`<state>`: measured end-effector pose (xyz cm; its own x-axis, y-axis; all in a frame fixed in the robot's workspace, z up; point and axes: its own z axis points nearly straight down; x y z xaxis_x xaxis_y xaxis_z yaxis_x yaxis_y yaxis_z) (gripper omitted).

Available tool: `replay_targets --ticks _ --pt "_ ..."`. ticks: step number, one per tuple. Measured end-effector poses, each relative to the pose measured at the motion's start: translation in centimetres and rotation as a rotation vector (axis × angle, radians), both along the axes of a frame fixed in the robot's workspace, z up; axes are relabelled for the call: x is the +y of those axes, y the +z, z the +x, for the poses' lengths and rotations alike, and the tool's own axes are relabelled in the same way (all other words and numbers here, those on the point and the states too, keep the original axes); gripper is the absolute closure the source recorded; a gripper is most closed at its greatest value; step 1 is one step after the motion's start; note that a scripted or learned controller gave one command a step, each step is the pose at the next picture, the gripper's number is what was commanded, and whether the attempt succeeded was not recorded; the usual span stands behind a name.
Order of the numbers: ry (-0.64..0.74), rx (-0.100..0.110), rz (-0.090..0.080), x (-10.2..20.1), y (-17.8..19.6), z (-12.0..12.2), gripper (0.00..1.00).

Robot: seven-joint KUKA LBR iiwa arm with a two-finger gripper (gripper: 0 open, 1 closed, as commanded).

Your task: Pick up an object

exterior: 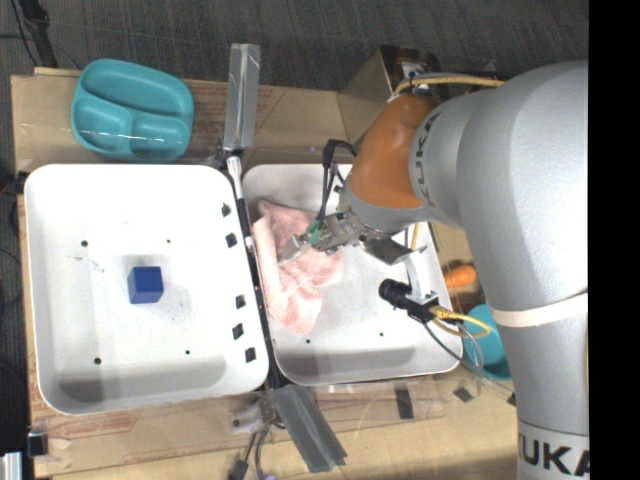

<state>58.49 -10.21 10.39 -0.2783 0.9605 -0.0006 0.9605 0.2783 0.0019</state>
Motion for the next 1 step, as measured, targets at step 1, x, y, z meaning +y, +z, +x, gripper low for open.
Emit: replay_targets --ticks 1 --pt "-0.04 0.001 -0.001 -0.09 -1.1 -2.9 0.0"
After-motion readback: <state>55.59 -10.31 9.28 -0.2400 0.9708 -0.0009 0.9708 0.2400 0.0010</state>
